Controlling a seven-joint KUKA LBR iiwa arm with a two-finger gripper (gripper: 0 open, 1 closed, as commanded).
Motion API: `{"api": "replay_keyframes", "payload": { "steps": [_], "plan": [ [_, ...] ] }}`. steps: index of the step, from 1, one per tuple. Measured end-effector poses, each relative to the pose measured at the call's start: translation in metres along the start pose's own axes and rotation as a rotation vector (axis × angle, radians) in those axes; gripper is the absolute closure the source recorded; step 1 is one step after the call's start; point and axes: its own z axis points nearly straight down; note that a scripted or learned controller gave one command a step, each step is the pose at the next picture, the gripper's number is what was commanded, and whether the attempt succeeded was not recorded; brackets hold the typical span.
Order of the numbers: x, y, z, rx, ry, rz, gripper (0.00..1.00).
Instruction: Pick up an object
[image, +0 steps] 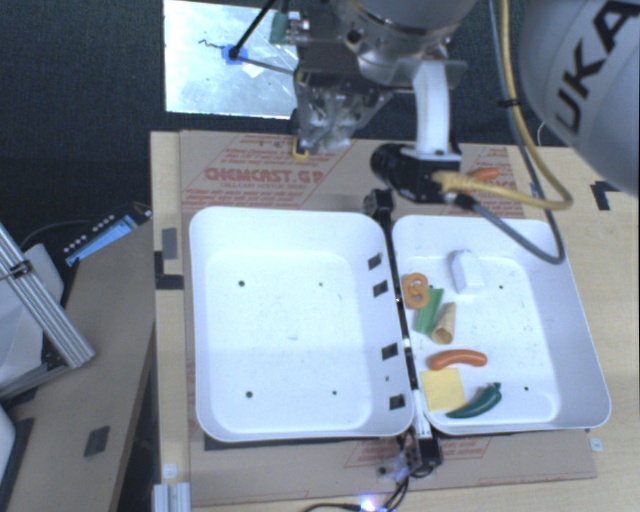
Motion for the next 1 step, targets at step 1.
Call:
{"api": "replay_keyframes", "payload": {
  "steps": [1],
  "plan": [
    [-0.0404, 0.0982, 0.0028, -0.005, -0.003, 0.012, 1.0]
  ]
}}
